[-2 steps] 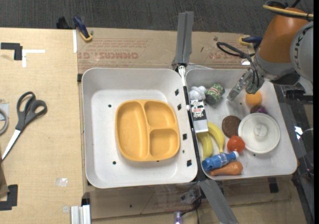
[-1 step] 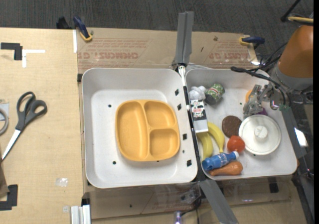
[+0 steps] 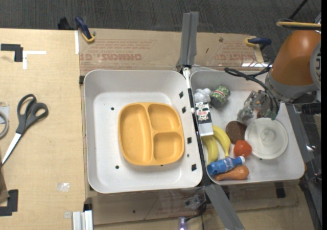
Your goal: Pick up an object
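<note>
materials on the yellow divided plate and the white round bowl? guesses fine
Yellow three-compartment plate: looks like moulded plastic, matte, with soft rounded dividers and no glare. White round bowl: probably plastic too, smooth, faintly glossy with a soft sheen at its centre; ceramic can't be ruled out.

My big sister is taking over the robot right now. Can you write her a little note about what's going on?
Gripper: low in the right bin, near its back right, just above the white bowl. I can't see anything between its fingers.
Things: all in the right bin. Banana, brown ball, red tomato, blue bottle, orange carrot, small carton, green can.
Left bin: holds the yellow divided plate.
Done: nothing picked up yet.
Left: grab one object and lift it.
</note>
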Tool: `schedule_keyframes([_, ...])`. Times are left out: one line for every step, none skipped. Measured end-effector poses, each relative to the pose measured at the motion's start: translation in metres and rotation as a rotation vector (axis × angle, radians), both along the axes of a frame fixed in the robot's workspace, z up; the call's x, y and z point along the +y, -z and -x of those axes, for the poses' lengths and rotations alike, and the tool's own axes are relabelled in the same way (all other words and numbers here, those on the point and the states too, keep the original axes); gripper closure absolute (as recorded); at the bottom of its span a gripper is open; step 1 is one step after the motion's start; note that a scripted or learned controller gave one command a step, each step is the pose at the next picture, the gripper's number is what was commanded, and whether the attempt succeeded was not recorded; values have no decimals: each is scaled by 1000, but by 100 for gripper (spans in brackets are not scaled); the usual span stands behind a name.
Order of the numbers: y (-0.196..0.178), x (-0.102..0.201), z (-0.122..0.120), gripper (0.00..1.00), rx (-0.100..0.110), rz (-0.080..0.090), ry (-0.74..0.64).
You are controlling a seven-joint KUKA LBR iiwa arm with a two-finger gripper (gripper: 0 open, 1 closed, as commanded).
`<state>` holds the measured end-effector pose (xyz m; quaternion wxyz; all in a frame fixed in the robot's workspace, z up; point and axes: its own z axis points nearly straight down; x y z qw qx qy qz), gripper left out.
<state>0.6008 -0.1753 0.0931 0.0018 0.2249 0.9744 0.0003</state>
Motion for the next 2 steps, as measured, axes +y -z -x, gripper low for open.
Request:
schedule_keyframes([-145, 28, -35, 100, -3, 1, 94])
schedule_keyframes([-1, -4, -35, 100, -2, 2, -318])
